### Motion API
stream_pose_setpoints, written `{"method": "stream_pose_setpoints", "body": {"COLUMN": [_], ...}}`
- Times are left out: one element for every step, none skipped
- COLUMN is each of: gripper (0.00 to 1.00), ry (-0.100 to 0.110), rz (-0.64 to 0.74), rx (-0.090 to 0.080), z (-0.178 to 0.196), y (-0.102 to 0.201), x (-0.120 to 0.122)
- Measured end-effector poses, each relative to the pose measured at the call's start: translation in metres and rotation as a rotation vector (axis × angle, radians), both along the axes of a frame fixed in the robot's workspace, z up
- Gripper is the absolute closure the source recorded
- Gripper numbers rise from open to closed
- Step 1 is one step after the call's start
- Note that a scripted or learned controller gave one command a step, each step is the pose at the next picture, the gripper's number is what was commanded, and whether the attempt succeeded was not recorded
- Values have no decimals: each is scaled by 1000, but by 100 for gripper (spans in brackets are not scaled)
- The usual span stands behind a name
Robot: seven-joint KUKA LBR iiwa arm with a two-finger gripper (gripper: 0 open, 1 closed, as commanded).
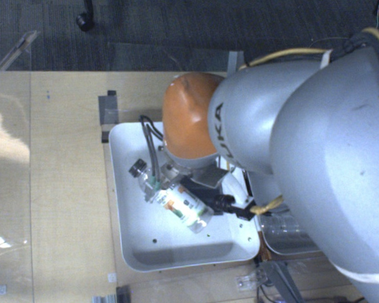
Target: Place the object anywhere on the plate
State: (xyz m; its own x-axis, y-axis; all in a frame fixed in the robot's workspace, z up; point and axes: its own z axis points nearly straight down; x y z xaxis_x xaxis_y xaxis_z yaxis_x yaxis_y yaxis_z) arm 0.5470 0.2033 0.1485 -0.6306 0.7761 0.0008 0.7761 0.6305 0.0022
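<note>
- I see my big grey arm (pixel 315 128) covering most of the right side of the frame, with its orange band (pixel 187 116) near the middle top.
- The arm reaches down into the white bin (pixel 124 183) in the middle of the frame.
- The gripper (pixel 154 181) sits low over the bin floor, just left of the middle.
- I cannot tell how wide it is, because the wrist and black cables (pixel 152 140) hide much of it.
- A small clear bottle-like object (pixel 183 208) with a green and orange label lies tilted right by the gripper, touching or almost touching it.
- I cannot tell if the object is truly held or just lying on the bin floor.
- The bin's left wall and its bottom wall are in plain sight, with bare white floor along both.
- The most open room is in the lower left part of the bin.
- The bin's right edge is partly under the arm.
- A second bin (pixel 289 237) peeks out at the lower right, mostly hidden by the arm.
- The wooden bench (pixel 58 186) spreads out to the left, flat and wide.
</note>
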Motion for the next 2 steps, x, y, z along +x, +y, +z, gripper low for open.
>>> {"method": "stream_pose_setpoints", "body": {"gripper": [100,100], "ry": [-5,-7], "rz": [261,525], "rx": [-1,-2], "z": [124,136], "y": [-11,-90], "x": [85,100]}}
